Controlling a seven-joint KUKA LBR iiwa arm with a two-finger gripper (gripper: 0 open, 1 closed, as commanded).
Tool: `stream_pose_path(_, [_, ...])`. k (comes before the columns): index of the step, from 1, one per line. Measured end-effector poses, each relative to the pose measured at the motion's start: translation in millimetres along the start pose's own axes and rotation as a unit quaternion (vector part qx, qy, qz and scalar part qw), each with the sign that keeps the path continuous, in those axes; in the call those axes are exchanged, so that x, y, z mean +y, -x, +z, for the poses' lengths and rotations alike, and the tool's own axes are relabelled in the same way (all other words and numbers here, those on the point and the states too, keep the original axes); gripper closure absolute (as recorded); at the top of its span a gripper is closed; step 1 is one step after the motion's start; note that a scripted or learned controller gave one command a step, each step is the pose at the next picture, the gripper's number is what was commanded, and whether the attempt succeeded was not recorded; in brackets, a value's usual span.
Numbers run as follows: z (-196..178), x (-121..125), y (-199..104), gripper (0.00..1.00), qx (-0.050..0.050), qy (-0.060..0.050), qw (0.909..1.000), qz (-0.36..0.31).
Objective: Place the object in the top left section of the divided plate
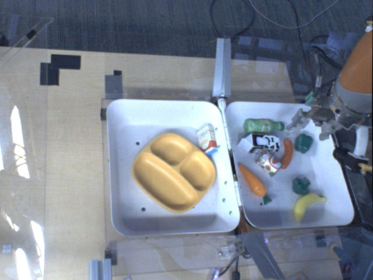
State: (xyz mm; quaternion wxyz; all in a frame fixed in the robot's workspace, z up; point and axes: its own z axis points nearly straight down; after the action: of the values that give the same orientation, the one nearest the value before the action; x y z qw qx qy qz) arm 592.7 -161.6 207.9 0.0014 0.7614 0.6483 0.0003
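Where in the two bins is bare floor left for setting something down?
Left bin: bare floor along its left wall and front, around the yellow divided plate. Right bin: free patch between carrot and banana; crowded at the back around the green bottle.

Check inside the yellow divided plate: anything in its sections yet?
Nothing lies in the divided plate; all three sections show bare yellow. A small carton sits beside its upper right rim. Whatever is under the plate is covered.

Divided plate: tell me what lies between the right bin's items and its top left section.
The shared bin walls separate the two bins. A small carton lies at the yellow divided plate's upper right edge, beside the direct path from the carrot. Nothing rests in the top left section.
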Motion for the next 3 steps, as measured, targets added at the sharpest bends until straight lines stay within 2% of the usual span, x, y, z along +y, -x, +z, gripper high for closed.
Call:
stream_pose_path(1, [101,13,-30,0.0,0.001,0.001,0.9977,0.068])
stream_pose_path(2, [91,14,-32,1.0,0.001,0.002,0.9979,0.064])
stream_pose_path(3, [24,-60,-86,1.0,0.001,-0.001,0.9951,0.099])
